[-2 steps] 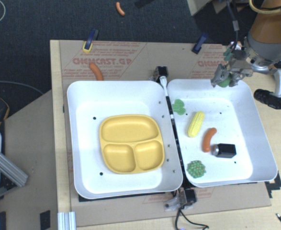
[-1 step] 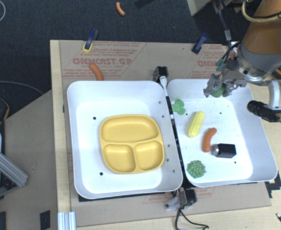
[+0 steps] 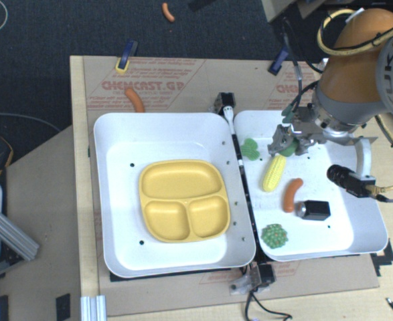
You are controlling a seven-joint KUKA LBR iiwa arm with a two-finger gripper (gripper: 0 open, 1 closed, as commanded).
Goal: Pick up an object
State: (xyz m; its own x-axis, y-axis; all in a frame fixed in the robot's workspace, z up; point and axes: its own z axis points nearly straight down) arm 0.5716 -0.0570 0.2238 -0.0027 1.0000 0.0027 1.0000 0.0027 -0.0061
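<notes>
In the right bin (image 3: pixel 357 233) lie a yellow corn cob (image 3: pixel 273 172), a small green leafy piece (image 3: pixel 250 148), an orange sausage (image 3: pixel 292 194), a black block (image 3: pixel 315 210) and a green broccoli floret (image 3: pixel 274 235). My gripper (image 3: pixel 288 143) hangs at the corn cob's upper end, just right of the green piece. The view does not tell whether it touches the cob. Nothing is seen lifted off the bin floor.
The left bin (image 3: pixel 116 179) holds a yellow three-compartment plate (image 3: pixel 183 199). A second orange sausage (image 3: pixel 135 99) lies on the cardboard behind the left bin, and another (image 3: pixel 168 11) on the dark floor. The bins' shared wall runs close to the green piece.
</notes>
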